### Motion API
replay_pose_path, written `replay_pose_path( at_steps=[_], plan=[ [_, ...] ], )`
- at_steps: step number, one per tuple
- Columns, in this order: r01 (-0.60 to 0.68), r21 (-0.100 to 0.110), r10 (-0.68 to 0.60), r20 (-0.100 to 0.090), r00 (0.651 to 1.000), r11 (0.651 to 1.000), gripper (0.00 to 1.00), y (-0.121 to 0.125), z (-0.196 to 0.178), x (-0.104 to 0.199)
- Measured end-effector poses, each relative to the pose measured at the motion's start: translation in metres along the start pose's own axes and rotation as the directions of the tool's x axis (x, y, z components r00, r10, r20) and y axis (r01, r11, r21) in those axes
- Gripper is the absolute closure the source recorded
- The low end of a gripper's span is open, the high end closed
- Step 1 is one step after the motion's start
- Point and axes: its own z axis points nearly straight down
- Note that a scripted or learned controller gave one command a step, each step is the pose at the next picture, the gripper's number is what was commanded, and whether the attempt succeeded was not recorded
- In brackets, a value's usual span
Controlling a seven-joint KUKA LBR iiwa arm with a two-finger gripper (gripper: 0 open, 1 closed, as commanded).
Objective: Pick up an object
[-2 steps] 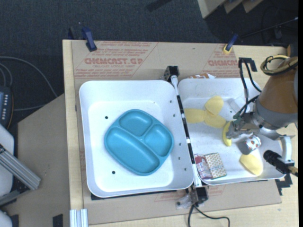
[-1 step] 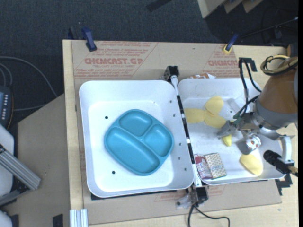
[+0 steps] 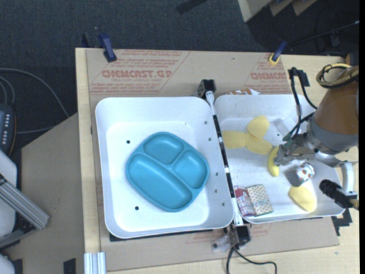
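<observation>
Cardboard-topped worktop (image 3: 142, 73), two white bins. Left bin (image 3: 114, 119): blue divided plastic plate (image 3: 165, 170). Right bin (image 3: 239, 104): yellow soft toys (image 3: 251, 136), patterned packet (image 3: 254, 200). Claw (image 3: 288, 153) low over small yellow piece (image 3: 274, 163); grip state unreadable.

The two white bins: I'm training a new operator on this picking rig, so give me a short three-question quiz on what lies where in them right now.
1. True or false: the blue divided plate lies in the right bin.
2. Multiple choice: the gripper is over which bin? A) left bin B) right bin C) neither
3. Fill in: the small patterned packet lies near the right bin's ____ edge, beside the divider.

Key
1. False; it lies in the left bin.
2. B; it is among the yellow pieces.
3. Near (front) edge.
</observation>
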Motion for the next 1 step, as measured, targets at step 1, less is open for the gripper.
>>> replay_pose_path(
  at_steps=[1],
  plan=[
    [0.0, 0.0, 0.0, 0.0, 1.0, 1.0, 0.0, -0.0001, 0.0001, 0.0]
  ],
)
